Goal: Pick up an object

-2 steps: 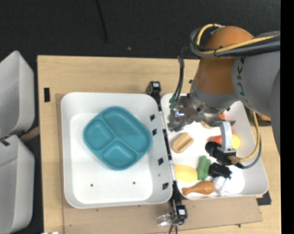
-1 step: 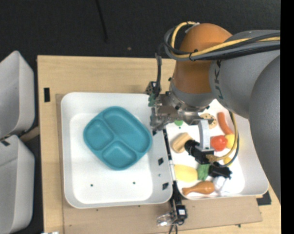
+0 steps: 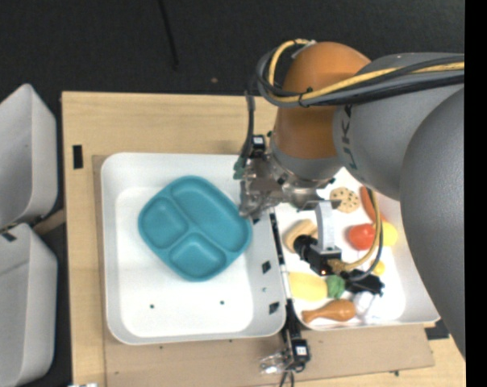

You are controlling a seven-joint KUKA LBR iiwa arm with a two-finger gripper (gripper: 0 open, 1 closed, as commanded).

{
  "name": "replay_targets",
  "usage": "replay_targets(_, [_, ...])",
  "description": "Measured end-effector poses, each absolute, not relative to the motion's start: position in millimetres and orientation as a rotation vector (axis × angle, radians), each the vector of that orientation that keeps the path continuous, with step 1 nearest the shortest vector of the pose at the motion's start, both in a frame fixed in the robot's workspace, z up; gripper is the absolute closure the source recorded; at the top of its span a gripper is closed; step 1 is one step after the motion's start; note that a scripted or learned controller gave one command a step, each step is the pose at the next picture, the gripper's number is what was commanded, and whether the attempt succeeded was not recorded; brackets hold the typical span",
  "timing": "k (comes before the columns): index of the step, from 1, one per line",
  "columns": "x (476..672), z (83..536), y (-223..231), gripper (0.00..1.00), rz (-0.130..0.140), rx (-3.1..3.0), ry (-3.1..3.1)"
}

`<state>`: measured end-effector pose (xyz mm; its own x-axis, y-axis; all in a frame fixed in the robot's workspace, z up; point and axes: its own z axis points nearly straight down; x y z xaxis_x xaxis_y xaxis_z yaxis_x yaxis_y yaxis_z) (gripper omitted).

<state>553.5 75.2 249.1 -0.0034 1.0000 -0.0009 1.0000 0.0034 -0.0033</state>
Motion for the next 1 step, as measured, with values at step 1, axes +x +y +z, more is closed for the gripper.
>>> replay_targets(1, [556.6, 249.9, 74.6, 1.00, 0.002, -2.217, -2.227])
